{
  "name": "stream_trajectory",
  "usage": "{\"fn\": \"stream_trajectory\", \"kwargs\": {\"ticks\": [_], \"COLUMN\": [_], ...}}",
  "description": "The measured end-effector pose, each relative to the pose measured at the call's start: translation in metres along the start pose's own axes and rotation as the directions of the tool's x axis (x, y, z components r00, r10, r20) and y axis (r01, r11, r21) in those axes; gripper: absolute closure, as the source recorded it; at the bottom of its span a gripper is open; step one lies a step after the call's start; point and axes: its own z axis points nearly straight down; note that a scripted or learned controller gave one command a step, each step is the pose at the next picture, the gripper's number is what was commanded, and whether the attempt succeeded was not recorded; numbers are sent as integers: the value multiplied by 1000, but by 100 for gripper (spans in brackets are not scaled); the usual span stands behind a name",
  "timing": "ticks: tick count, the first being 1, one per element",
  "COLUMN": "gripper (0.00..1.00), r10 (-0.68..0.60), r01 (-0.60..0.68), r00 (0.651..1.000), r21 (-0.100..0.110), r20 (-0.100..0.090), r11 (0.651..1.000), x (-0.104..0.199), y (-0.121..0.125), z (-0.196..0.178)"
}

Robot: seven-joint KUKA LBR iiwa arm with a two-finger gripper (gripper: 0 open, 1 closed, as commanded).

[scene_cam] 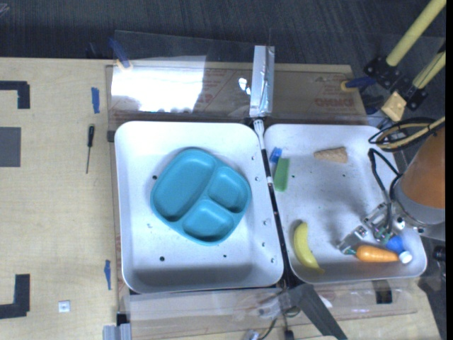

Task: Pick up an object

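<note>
The right bin (pixel 333 190) holds several objects. A yellow banana (pixel 304 245) lies near its front left. An orange carrot (pixel 376 254) lies at the front right, with a small blue and white item (pixel 398 247) at its right end. A green and blue piece (pixel 280 171) rests against the left wall, and a tan wedge (pixel 331 154) lies at the back. My gripper (pixel 365 234) is low in the bin's front right corner, just above and touching or almost touching the carrot. The grey arm with its orange band (pixel 427 179) reaches in from the right.
The left bin (pixel 134 190) holds a blue divided plate (pixel 202 194). A clear panel and a metal post (pixel 261 82) stand behind the bins. Black cables (pixel 382 165) hang over the right bin's back right corner. Yellow poles (pixel 417 27) stand at the far right.
</note>
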Motion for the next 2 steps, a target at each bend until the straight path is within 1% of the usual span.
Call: {"fn": "stream_trajectory", "kwargs": {"ticks": [1, 2], "gripper": [100, 100], "r10": [2, 263], "r01": [-2, -263], "r00": [1000, 965], "r21": [-7, 4], "r20": [8, -3], "r11": [1000, 965], "x": [-2, 42], "y": [2, 30], "z": [-13, -95]}}
